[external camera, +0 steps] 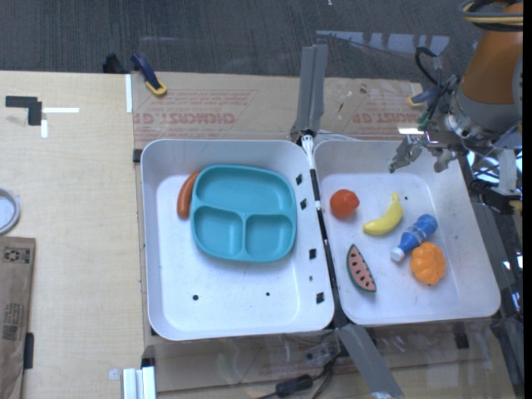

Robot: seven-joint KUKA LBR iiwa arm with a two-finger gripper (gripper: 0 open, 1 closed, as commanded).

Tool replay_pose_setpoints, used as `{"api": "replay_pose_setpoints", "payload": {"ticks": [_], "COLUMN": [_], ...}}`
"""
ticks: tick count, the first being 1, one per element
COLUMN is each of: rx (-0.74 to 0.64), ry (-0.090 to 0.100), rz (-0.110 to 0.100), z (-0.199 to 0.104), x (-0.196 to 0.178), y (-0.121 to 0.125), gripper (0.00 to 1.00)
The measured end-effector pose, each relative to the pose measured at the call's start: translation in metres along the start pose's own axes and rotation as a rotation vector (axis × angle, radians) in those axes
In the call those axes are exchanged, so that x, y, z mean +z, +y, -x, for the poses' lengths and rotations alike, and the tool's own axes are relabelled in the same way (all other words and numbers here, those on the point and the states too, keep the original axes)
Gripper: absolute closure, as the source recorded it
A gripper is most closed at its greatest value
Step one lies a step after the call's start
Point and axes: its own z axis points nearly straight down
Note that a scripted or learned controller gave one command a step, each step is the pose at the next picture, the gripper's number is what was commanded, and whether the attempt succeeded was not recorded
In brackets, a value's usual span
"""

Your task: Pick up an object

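Before me the pale wooden bench (75,181) carries two white bins, the left bin (154,248) and the right bin (453,302), touching along a black-clipped seam. A grey post (312,90) rises from that seam toward twelve o'clock. Brown printed cardboard (224,110) lies under the bins' far edges. At eleven o'clock a blue and yellow clamp (148,75) sits on the bench edge. At ten o'clock is a black L-shaped piece (25,106) beside white tape strips (60,111). At nine o'clock a clear ring (4,213) meets the frame edge, a brown paper bag (15,306) below it. Dark carpet (208,15) lies beyond.
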Motion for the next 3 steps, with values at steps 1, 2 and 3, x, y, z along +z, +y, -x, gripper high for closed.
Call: {"api": "replay_pose_setpoints", "payload": {"ticks": [1, 2, 3], "rx": [0.002, 0.004, 0.007], "ry": [0.0, 0.001, 0.0], "rz": [-0.002, -0.002, -0.001], "z": [-0.005, -0.016, -0.014], "x": [0.064, 0.104, 0.094], "y": [-0.019, -0.034, -0.034], "gripper": [0.0, 0.0, 1.0]}}
